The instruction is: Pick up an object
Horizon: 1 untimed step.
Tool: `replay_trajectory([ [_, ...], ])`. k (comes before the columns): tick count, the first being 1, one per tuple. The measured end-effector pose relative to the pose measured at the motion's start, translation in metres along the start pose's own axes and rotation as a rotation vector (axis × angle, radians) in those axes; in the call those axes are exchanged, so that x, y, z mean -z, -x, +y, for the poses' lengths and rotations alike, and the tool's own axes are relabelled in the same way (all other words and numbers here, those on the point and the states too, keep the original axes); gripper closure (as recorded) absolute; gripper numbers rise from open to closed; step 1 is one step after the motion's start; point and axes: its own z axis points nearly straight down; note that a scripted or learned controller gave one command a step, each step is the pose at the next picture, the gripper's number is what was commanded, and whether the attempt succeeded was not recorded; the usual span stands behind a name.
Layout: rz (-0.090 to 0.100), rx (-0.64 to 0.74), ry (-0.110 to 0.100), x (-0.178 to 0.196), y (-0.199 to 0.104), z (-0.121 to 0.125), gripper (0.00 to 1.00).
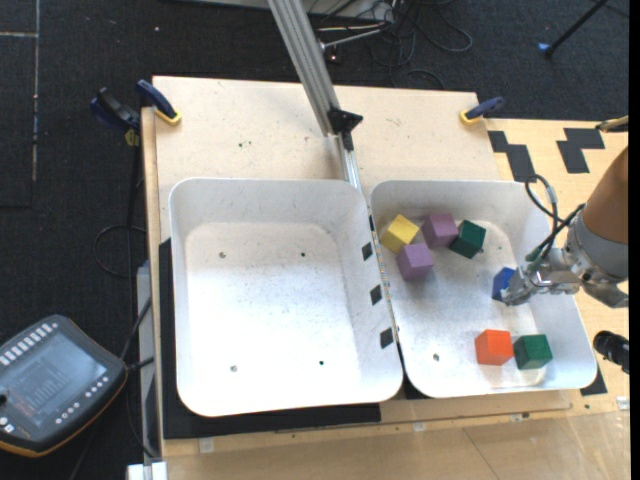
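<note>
We cannot tell the gripper's point(517, 290) state; its hold on the blue cube point(503, 283) may be partial, risking slippage.

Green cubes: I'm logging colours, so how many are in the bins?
2. One green cube sits at the right bin's far side beside a purple cube; the other is near the front, beside the orange cube. The arm may hide more.

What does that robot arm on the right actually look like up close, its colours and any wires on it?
The arm is mostly grey metal, with an orange-brown band above the wrist. Dark cables loop along its near side. It ends in a small silvery gripper, a cluster of metal parts. Finer markings are too small to make out.
</note>
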Motion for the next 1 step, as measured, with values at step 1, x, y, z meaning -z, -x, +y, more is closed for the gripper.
replay_trajectory([
  [1, -0.001, 0.001, 0.002, 0.0638, -0.0003, 0.0044, 1.00],
])
